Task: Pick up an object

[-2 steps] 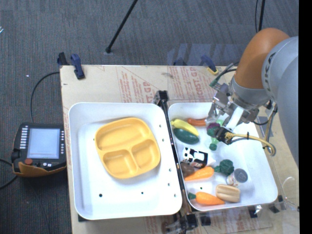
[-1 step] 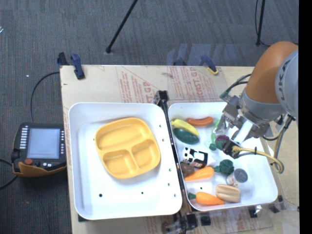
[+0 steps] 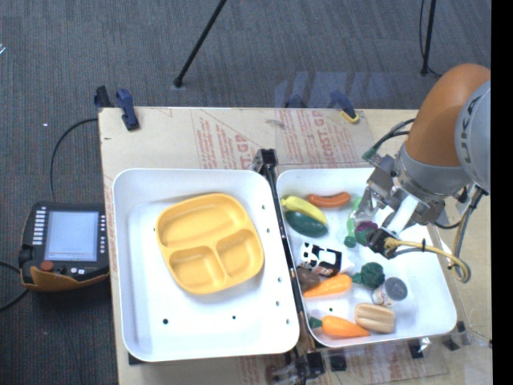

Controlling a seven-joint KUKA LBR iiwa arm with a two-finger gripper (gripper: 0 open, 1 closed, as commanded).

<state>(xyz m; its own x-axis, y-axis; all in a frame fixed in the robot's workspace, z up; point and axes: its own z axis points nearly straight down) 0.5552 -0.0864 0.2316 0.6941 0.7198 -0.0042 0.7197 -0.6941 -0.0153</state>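
Purple, rounded toy eggplant (image 3: 365, 233) sat pinched between the metal fingers of the gripper (image 3: 367, 229), over the right bin (image 3: 437, 315) of glossy plastic foods.

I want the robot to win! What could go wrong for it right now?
The toys in the right bin lie crowded, so the pincer might nudge the broccoli or grab two things at once. It sits right at a purple toy, which looks round and could slip away. Also, the loose yellowish cable hanging from the arm could snag on toys.
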